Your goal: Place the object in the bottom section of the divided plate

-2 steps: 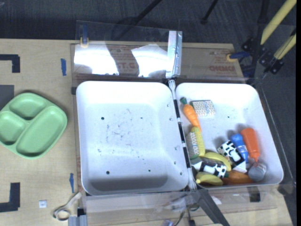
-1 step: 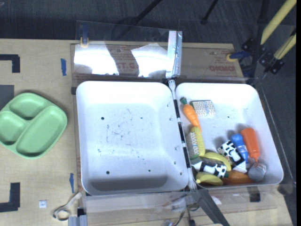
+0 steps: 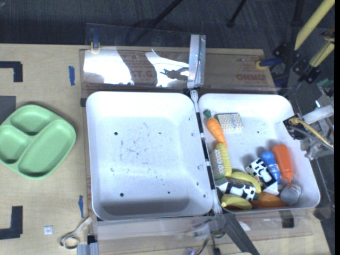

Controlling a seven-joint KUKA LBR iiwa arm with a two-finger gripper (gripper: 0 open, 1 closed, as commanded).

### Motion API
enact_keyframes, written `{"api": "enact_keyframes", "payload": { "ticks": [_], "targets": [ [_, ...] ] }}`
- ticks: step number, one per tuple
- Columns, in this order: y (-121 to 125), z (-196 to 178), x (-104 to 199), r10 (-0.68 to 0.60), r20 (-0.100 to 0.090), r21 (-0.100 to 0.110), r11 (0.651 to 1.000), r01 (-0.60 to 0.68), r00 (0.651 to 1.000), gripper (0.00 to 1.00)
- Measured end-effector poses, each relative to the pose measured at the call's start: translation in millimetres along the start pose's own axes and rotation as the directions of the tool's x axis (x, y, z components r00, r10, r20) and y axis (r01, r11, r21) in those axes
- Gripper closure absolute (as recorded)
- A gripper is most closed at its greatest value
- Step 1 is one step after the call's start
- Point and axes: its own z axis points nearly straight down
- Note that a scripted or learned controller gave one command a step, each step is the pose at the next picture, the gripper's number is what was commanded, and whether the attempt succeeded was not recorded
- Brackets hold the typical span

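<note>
Divided plate [image 3: 36, 141] lies apart, left of both bins [image 3: 143, 108]

Two white bins [image 3: 141, 108], blue tape strip [image 3: 71, 75] on wooden bench [image 3: 42, 62]

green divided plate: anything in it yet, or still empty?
Empty. The green divided plate sits on the bench left of the bins, and all three sections show bare green. The toys are heaped in the right bin.

Green divided plate [image 3: 36, 141] on the bench left of two white bins [image 3: 143, 110], toys [image 3: 249, 179] in the right one.
</note>
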Motion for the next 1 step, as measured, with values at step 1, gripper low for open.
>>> {"api": "enact_keyframes", "payload": {
  "ticks": [1],
  "targets": [
    [0.6, 0.0, -0.3, 0.001, 0.0, 0.0, 1.0, -0.001, 1.0, 0.0]
  ]
}}
